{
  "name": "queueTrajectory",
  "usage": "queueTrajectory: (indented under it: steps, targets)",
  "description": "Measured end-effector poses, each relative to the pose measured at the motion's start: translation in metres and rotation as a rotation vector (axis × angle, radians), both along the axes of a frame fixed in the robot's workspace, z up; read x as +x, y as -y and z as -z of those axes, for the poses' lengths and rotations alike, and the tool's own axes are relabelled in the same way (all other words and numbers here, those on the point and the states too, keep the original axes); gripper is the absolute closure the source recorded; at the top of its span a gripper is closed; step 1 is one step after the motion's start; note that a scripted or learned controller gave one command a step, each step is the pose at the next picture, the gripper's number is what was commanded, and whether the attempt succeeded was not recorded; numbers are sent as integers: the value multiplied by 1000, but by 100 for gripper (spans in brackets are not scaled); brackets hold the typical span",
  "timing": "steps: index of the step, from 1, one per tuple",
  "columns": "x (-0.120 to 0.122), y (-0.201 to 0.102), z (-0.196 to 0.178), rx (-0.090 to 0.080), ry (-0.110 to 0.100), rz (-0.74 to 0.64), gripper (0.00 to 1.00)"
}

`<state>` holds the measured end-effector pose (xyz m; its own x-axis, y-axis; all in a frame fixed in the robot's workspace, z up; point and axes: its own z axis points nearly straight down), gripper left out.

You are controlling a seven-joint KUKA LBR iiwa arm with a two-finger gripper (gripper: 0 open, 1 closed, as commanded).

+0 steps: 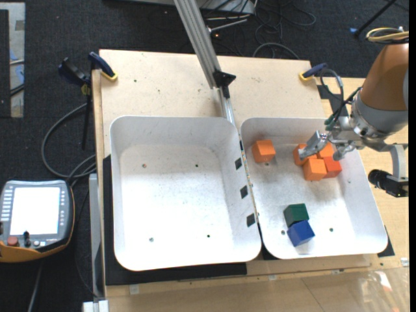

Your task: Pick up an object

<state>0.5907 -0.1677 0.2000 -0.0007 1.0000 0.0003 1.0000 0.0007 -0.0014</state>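
Arm [385, 90] entered from the right, grey body with the orange band showing above the wrist. Gripper [323, 143] sat low over the far right part of the right bin [364, 194], directly at a cluster of orange blocks [318, 162]. The metal fingers [314, 143] pressed in among the top of that cluster; cannot tell from this angle whether they were wide, narrow, or closed on a block. Cluster looked like two or three orange cubes packed touching one another, exact count unclear.

A lone orange cube [264, 151] lay to the left of the cluster, apart from it, near the bin's far left corner. Toward the near side of the same bin, a green cube [296, 212] and a blue cube [300, 232] sat touching, blue the nearer one.

Left bin [130, 174] stood just beside the right bin, their rims meeting along the middle. Both rested on a pale wooden bench [162, 83], with clamps [101, 67] at its far corners. A slanted metal rail [198, 34] ran down from the far side to the seam between bins. Teach pendant [34, 220] lay on the floor at far left.
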Motion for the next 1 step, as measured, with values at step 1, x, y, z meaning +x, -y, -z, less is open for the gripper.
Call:
queueTrajectory:
  steps: [1]
  targets:
    - [29, 52, 72, -5, 13, -2, 0]
